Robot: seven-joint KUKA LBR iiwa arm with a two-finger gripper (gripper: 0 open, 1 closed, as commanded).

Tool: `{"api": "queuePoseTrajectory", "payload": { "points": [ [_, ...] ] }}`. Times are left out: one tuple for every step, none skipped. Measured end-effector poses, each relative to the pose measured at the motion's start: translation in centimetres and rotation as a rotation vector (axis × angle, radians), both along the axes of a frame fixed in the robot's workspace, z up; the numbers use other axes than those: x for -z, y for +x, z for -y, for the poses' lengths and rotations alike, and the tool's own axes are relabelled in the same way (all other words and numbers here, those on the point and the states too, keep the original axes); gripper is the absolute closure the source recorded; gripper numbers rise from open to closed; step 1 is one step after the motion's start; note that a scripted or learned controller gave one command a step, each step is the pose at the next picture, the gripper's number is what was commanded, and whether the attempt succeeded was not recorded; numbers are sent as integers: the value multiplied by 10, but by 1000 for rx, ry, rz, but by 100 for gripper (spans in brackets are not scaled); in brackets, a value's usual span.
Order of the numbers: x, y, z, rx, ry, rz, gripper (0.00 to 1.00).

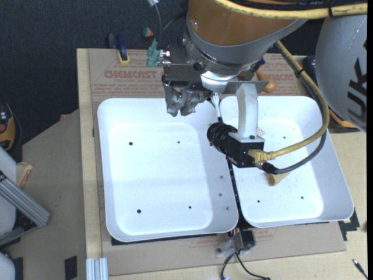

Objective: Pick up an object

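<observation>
Over the far edge of the left bin (157, 182), close to its far right corner: the gripper (182, 105), hanging low off the big grey-and-orange arm (245, 16). Honestly can't tell whether spread or pressed together, too dark and cluttered down there. Nothing visibly pinched in it either.

Strapped alongside, a white bracket (247, 112) with a black camera-looking unit (232, 144) sitting right above the shared edge between the two bins. Coming out of that, a yellow cable (303, 143) and a black one, both looping across the right bin (312, 179).

In the right bin, toward its near left corner: a small tan object (274, 178), lying on the floor just under the cable bend, maybe touching it, hard to say. Well apart from the gripper, in the other bin entirely.

By the far edge of the right bin, partly hidden behind the arm, something orange-brown (263, 74); can't make out what.

Under both bins, a brown board (93, 98) with red CHEMCAST lettering. On its far left corner, a blue-and-yellow clamp (122, 50), and a green clip (152, 55) just beside.
</observation>
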State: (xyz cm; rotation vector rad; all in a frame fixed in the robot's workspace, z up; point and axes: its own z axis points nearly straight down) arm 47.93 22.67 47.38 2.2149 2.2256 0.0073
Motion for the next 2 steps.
{"api": "queuePoseTrajectory", "payload": {
  "points": [
    [-10, 0, -1, -2, 1, 2, 100],
    [-21, 0, -2, -3, 2, 4, 100]
  ]
}}
